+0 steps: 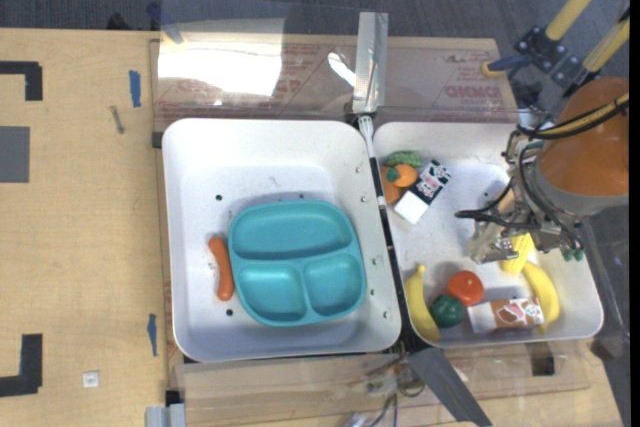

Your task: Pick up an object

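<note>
Camera view
Gripper: lowered into the right bin, directly over one end of a yellow banana.
Finger state: cannot be told; nothing is seen held.
Right bin contents: a second banana, a red-and-green tomato, a small bottle, a black-and-white carton, a white block, an orange-and-green vegetable.
Left bin: a teal divided tray, with an orange carrot just beside it.

cardboard panel print too blurred, nothing legible
</note>
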Action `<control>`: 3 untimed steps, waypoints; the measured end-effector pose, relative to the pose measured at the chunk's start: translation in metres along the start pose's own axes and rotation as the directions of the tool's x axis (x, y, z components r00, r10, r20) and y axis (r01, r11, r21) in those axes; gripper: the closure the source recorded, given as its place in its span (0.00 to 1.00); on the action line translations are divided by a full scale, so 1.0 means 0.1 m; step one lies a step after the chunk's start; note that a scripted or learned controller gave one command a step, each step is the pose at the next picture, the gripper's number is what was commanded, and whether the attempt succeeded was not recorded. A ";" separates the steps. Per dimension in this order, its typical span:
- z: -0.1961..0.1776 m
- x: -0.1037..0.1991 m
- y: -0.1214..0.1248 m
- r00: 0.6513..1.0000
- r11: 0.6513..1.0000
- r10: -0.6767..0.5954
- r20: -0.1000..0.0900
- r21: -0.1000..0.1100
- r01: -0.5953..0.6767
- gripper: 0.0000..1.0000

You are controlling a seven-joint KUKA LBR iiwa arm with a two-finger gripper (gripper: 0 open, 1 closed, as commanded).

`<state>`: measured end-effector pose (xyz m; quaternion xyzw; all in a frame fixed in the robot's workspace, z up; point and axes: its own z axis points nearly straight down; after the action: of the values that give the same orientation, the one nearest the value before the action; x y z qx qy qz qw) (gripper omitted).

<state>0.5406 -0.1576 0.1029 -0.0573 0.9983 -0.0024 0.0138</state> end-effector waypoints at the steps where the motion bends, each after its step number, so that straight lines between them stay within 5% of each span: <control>1: -0.02 -0.01 0.45 0.993 0.993 -0.116 -0.021 -0.010 0.116 1.00; 2: -1.03 -0.31 -0.18 0.980 0.980 0.200 -0.014 0.001 -0.200 1.00; 3: -1.82 -1.05 0.25 0.996 0.996 0.094 -0.012 -0.003 -0.094 1.00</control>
<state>0.6369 -0.1201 0.2877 -0.0103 0.9999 -0.0002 0.0080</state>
